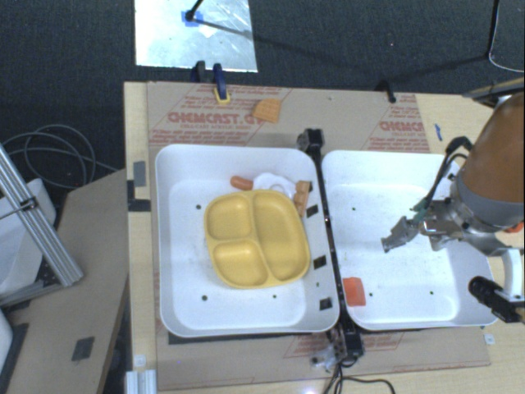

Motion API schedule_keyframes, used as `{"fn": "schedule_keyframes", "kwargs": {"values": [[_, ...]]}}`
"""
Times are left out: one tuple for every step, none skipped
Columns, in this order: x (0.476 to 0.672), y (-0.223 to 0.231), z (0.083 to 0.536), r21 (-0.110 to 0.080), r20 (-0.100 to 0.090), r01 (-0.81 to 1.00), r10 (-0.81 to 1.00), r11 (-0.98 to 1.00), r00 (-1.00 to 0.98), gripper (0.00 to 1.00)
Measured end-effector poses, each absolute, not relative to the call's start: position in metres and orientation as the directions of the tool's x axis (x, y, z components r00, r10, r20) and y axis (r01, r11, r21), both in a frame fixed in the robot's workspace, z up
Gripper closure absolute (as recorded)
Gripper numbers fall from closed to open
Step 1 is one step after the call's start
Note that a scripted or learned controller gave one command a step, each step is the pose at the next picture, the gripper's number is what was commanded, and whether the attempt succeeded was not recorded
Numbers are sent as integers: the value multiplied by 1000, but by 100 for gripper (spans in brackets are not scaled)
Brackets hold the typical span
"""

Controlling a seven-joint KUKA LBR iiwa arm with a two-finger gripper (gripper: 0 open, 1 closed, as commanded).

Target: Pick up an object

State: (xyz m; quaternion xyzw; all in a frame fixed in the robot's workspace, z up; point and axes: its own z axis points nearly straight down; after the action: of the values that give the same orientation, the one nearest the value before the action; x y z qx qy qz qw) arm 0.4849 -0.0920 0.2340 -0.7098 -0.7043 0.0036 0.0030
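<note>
Reaching in from the right edge of the frame, the hand [395,240] hangs over the middle of the right bin [385,171], its dark fingers pointing left and down toward the white floor; whether they are spread or closed I cannot tell, and nothing shows between them. Below and left of the hand, near the lower left corner of the same bin, lies a small orange block [353,290], apart from the fingers and close to the divider between the two bins. The left bin [176,220] carries a yellow divided tray [256,239] with three compartments, sitting slightly tilted near its centre. Just above the tray's upper edge lie a small orange sausage-shaped piece [242,183], a white rounded item [273,184] and a tan block [302,195], the last close to the bin's right wall. On the cardboard-covered bench [353,117] above the left bin rests a tan flat piece [267,110], with a blue and yellow clamp [219,83] just to its left at the bench's upper edge.
</note>
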Motion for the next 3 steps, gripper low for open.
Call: {"fn": "schedule_keyframes", "kwargs": {"values": [[487,-153,306,9,-5,1000,1000,-5,5,0],[487,-65,253,-2,3,1000,1000,11,-11,0],[520,-167,333,12,-7,1000,1000,-5,5,0]]}}
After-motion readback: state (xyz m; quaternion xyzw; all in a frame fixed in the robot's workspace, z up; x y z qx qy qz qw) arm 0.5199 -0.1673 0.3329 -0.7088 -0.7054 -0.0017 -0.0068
